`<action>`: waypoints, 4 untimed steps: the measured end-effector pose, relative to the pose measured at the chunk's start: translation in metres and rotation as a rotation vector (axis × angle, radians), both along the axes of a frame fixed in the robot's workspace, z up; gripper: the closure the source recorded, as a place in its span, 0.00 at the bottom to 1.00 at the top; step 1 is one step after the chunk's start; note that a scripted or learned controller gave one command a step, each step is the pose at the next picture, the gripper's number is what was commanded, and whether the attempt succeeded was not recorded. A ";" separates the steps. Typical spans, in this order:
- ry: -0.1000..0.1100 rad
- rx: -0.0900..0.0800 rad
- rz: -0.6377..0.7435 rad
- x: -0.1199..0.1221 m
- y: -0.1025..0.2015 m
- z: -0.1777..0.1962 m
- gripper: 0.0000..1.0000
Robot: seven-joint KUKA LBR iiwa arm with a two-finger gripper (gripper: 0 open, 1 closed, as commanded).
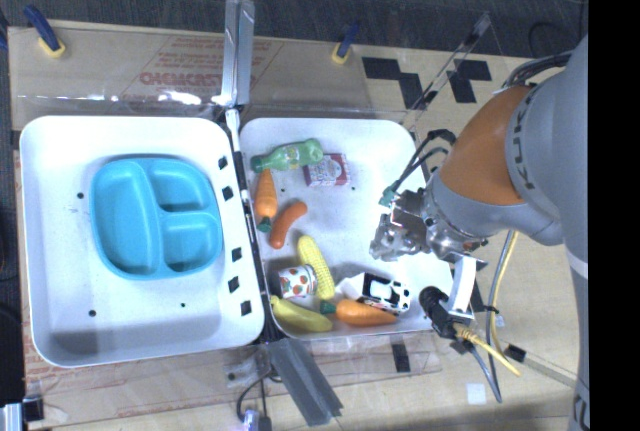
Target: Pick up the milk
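grey gripper (393, 237) hangs in the right bin (372, 133), above the milk (384, 293); finger state i can't tell.

Two bins (60, 219), one blue tray (157, 216), two carrots (265, 196), perhaps nine food items total.

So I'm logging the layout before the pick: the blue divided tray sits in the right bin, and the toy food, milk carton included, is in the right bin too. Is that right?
Not quite. The camera view shows the blue divided tray in the left bin, not the right one. The rest holds: the toy food, with the black-and-white milk carton, lies in the right bin.
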State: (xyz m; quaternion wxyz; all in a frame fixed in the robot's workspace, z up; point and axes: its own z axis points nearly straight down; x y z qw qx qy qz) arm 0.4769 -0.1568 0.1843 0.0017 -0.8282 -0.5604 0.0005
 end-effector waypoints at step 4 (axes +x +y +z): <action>0.004 0.002 0.145 -0.001 -0.011 -0.070 0.00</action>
